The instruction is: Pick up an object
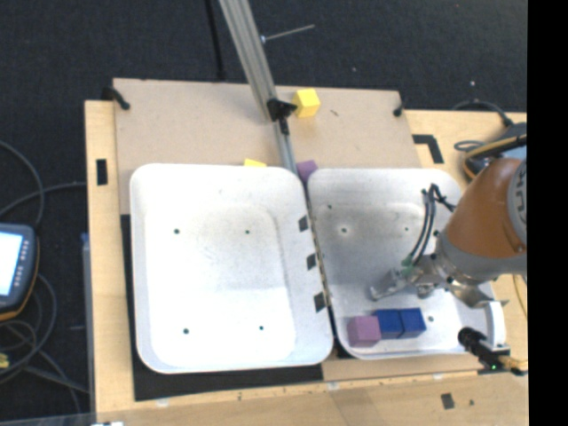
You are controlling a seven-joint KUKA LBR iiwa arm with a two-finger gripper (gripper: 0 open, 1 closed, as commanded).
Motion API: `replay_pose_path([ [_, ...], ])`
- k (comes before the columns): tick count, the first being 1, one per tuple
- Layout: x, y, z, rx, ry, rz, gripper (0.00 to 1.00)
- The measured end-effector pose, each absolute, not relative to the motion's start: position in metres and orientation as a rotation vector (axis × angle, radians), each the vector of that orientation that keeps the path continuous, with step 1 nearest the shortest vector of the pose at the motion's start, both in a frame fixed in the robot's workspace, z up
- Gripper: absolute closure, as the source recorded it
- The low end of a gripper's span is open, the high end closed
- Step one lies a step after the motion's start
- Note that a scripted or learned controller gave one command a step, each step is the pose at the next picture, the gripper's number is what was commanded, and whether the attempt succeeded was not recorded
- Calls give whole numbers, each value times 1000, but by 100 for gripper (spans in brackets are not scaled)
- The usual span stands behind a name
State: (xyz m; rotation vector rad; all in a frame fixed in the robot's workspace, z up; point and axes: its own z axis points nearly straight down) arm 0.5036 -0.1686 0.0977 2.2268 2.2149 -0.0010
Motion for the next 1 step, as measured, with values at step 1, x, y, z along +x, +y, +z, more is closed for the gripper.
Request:
replay_pose_path([
  [1,505,-166,99,2226,2213,3,0],
])
